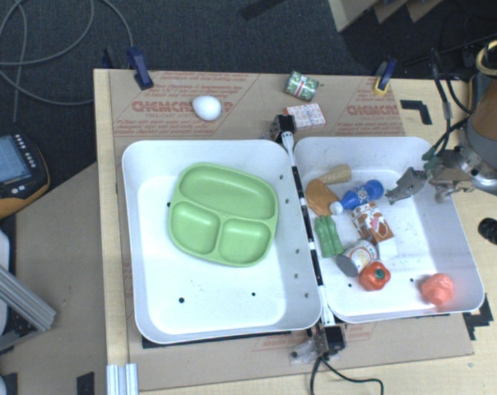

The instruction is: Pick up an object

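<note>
Pincer (406, 186) — finger state cannot be told, nothing seen held. Blue bottle (359, 196) just left — advise descending squarely, closing across its narrow body.

a robotics lab: clamped cardboard bench (232, 97), loose cables (34, 23), teach pendant (10, 167), dark carpet

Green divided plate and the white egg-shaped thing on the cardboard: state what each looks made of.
Green divided plate: likely moulded plastic, matte with a soft sheen, rounded edges, uniform colour. White egg-shaped thing: smooth and glossy; plastic or real shell, cannot tell.
</note>
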Tool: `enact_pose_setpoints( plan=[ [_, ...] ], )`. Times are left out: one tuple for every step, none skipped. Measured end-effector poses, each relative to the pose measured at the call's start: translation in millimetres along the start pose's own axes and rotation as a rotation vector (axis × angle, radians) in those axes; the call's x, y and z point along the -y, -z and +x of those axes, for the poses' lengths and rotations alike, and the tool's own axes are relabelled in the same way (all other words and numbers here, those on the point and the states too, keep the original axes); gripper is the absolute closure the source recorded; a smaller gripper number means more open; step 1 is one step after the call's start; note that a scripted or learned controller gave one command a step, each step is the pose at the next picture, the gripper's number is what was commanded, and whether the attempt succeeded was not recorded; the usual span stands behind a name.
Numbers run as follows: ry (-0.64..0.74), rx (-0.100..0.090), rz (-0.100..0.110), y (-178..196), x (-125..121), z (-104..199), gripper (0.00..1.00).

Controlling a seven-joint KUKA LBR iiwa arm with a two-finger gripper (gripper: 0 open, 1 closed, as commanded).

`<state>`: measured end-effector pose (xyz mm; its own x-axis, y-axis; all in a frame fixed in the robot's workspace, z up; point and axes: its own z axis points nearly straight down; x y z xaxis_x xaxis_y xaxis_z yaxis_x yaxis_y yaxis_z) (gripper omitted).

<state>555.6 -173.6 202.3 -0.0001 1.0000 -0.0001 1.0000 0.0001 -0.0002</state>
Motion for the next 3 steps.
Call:
enact_pose_setpoints(
  plan=[
    [0.001, 0.0, 0.0, -118, -5, 24, 0.0],
    [0.0, 0.001, -0.003, -107, -5, 24, 1.0],
    [0.002, -0.001, -0.002, -17, -28, 122, 1.0]
  ],
)
